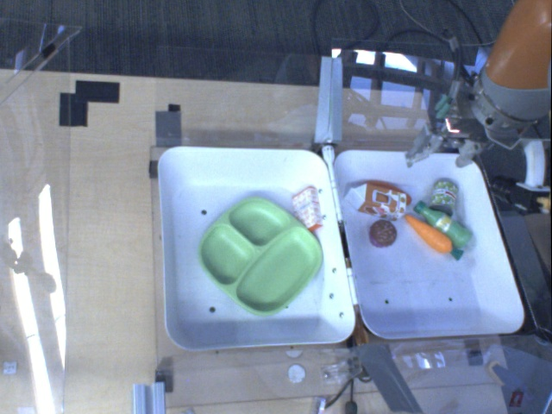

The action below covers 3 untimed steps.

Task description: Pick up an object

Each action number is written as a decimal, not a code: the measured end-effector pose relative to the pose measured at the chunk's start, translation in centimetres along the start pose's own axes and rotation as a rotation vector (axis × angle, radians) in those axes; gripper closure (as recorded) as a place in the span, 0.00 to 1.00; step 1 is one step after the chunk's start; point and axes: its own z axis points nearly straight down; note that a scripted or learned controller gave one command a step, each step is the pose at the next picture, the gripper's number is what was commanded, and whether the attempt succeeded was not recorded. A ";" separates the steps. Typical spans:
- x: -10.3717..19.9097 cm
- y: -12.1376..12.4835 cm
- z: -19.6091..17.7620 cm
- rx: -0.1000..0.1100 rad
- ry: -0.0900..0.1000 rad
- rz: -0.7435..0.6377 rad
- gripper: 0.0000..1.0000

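Note:
My gripper point(442, 150) hangs open over the far edge of the right bin point(448, 304), with nothing between its fingers. Below and in front of it lie an orange snack packet point(384, 198), a round dark brown cookie-like piece point(383, 233), an orange carrot point(429, 233), a green bottle point(445, 223) and a small green can point(444, 194). In the left bin point(185, 317) rest a green divided plate point(261, 254) and a small red and white packet point(307, 207) near the bin's right wall.
A metal divider post point(326, 102) rises behind the seam between the bins. Black cables point(362, 15) loop on the dark floor beyond. The near half of the right bin is bare white floor.

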 end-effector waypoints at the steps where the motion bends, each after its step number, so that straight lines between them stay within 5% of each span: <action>1: -1.9 -7.7 15.8 -0.008 -0.001 0.009 0.00; 2: -7.2 -3.2 17.1 0.031 0.028 -0.178 0.00; 3: -9.1 -0.1 13.3 -0.002 0.000 -0.154 0.00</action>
